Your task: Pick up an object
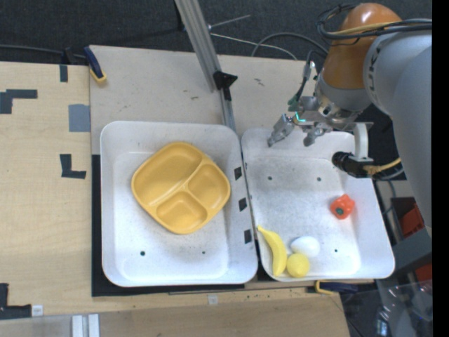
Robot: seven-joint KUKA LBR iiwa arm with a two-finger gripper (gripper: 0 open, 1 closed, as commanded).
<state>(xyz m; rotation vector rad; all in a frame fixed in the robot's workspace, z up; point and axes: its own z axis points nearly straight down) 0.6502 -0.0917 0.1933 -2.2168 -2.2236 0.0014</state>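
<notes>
The pincer [293,130] hangs over the far rim of the right bin [319,170], its two fingers spread with nothing between them — an empty grasp, as it stands. Candidates for the pick are all in that same bin: a small orange-red object [342,207] near the right wall, well apart from the rest, and down in the near corner a tight cluster — a banana [273,248], a white egg-shaped object [305,245] and a yellow round fruit [298,265], touching or very nearly so. The left bin [119,188] carries a yellow divided plate [181,187].

For a clean grab, the orange-red piece looks like the sensible choice — it sits alone with bare floor around it, so the fingers can straddle it without nudging a neighbour. The pincer should centre above it first, keep the fingers wide on the way down, and close only once low enough to catch its sides. The corner cluster is riskier; the bin wall crowds any approach there.
</notes>
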